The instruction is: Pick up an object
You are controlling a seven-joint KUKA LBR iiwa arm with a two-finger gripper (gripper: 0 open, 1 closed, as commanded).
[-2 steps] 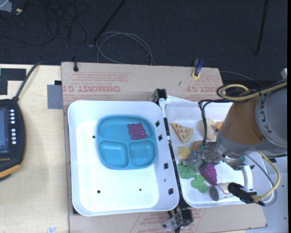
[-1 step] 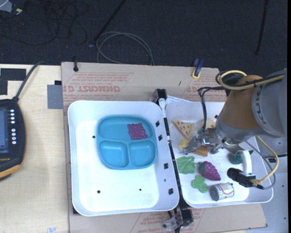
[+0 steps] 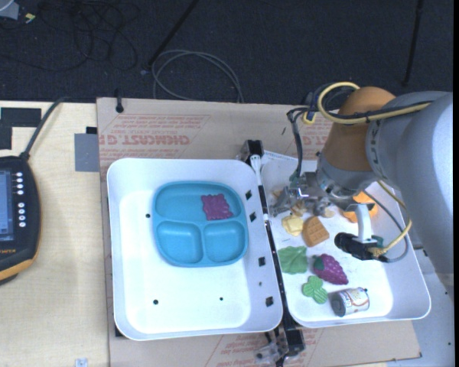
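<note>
Over the right bin (image 3: 413, 300) of 2 shallow white bins set side by side, a grey robot arm (image 3: 413, 151) with an orange band reaches in from the right. Its gripper (image 3: 294, 196) sits low at that bin's upper left part, among small pieces; whether it is apart or together cannot be told, since the wrist and cables cover it.

All loose toy food lies in the right bin. Just below the gripper is a pale yellow piece (image 3: 292, 224), and touching its right side a tan cracker-like piece (image 3: 315, 231). Further toward the bin's near edge lies a green leafy piece (image 3: 293, 259), with a purple grape bunch (image 3: 330, 268) beside it on the right. Nearer still are a small green piece (image 3: 315, 289) and, at its right, a small can (image 3: 349, 301) lying on its side. An orange piece (image 3: 363, 207) shows partly behind the wrist, at the bin's right part.

Left of this bin, the left bin (image 3: 130, 297) holds a blue divided plate (image 3: 200, 223), with a purple object (image 3: 216, 206) in its upper right compartment. Well left of both bins, a control pendant (image 3: 6, 219) rests on the bench.
</note>
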